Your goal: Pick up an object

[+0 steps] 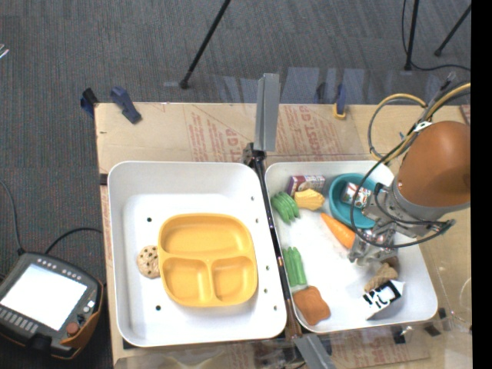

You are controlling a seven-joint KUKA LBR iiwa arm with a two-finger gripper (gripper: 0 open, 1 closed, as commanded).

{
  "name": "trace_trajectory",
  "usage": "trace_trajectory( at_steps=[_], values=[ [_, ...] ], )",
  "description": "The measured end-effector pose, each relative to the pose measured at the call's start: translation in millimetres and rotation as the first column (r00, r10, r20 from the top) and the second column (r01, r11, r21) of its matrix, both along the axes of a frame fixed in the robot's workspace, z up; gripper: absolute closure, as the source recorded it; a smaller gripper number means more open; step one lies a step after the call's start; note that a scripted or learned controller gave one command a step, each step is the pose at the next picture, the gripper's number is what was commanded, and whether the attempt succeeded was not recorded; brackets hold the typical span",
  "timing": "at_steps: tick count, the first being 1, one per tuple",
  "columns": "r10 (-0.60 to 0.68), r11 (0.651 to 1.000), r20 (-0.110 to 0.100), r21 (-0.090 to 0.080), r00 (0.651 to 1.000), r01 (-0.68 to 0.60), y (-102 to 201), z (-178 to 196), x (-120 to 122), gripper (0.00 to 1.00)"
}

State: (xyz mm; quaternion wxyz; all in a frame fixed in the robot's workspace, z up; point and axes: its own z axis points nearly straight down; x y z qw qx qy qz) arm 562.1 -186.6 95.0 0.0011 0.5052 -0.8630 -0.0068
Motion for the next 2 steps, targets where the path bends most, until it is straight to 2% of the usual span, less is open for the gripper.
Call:
trace_trajectory(
  at_steps=[1, 2],
  values=[
    [-0.001, 1.0, 0.003, 0.0, 1.0, 0.001, -1, 0, 1, 0.0],
    [0.082, 0.997, 0.008, -0.004, 0.997, -0.082, 63, -8, 14, 0.0]
  ],
)
